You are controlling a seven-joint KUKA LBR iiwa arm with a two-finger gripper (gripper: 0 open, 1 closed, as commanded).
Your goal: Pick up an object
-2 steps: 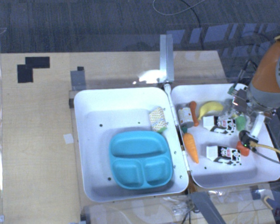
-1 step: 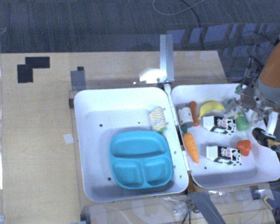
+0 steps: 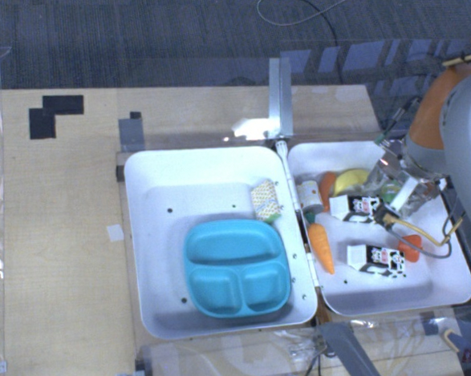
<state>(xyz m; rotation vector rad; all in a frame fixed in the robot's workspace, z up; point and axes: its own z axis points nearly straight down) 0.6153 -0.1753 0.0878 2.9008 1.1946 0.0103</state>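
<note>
My gripper (image 3: pixel 390 192) hangs low over the back right of the right bin (image 3: pixel 392 294), its grey arm with the orange band coming in from the right. Just left of it lie a yellow fruit (image 3: pixel 348 181), an orange-red piece (image 3: pixel 326 186) and a white carton with black patches (image 3: pixel 356 207). A second such carton (image 3: pixel 377 259) lies nearer the front, with a small red item (image 3: pixel 409 248) beside it. A carrot (image 3: pixel 321 248) lies along the bin's left wall, and a small jar (image 3: pixel 308 194) stands behind it. I see nothing held.
The left bin (image 3: pixel 144 254) holds a blue divided tray (image 3: pixel 237 265) and a small patterned block (image 3: pixel 265 200) by its right wall. A metal post (image 3: pixel 280 92) rises behind the divider between the bins. A cable loops from the wrist over the right bin's right side.
</note>
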